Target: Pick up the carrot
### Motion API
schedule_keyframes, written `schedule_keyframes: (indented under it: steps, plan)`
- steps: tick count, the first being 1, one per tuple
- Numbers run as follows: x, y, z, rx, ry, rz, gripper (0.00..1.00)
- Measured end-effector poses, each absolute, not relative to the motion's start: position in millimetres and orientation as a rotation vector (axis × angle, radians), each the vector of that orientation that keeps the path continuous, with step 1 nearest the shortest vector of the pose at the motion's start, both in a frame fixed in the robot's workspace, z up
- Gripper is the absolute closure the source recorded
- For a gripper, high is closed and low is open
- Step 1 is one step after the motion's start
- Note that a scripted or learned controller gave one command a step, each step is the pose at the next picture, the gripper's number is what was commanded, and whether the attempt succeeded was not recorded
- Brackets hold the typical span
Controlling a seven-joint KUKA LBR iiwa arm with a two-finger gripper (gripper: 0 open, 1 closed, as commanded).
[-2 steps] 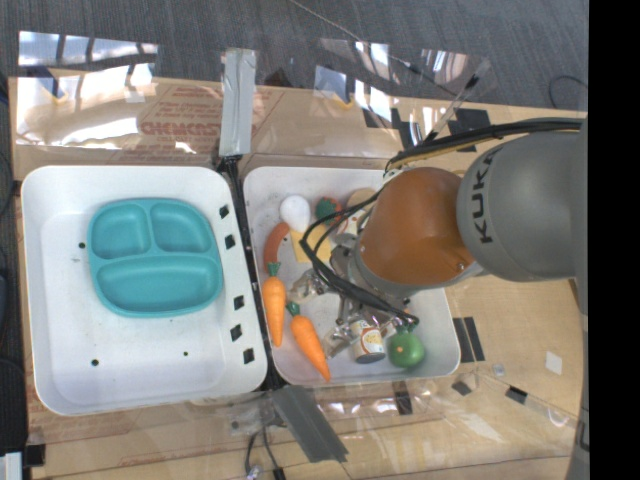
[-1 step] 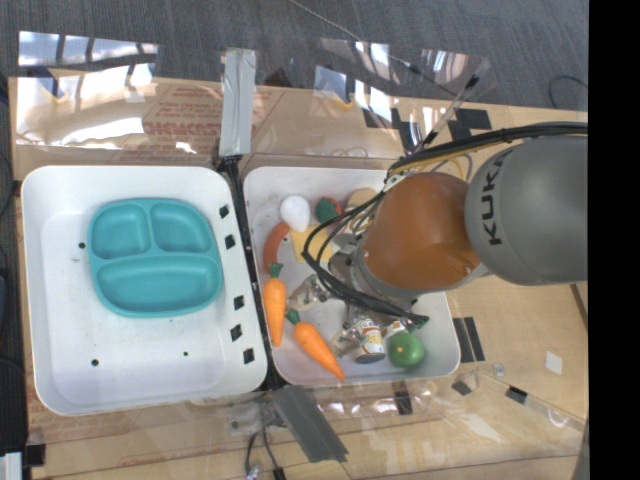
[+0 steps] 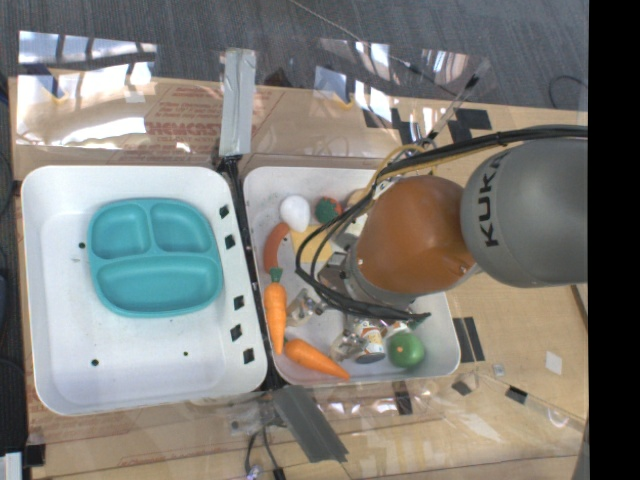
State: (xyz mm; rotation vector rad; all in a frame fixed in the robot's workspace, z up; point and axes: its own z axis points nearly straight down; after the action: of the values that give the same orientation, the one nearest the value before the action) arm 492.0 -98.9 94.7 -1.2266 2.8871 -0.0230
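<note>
Two carrots lie in the right bin. One carrot stands lengthwise against the bin's left wall, green top pointing away. The second carrot lies slantwise in the near left corner. My gripper hangs low in the bin's near middle, just right of both carrots and apart from them, largely covered by the orange wrist and cables.
A white egg, a red-and-green piece and an orange-red curved piece sit at the bin's far left. A small can and a green lime lie by the gripper. The left bin holds a teal divided plate.
</note>
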Motion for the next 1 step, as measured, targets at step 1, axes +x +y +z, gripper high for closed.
schedule_keyframes:
  steps: [1]
  plan:
    - [486.5, -94.6, 92.2, -1.917, 2.483, -0.003, 0.0]
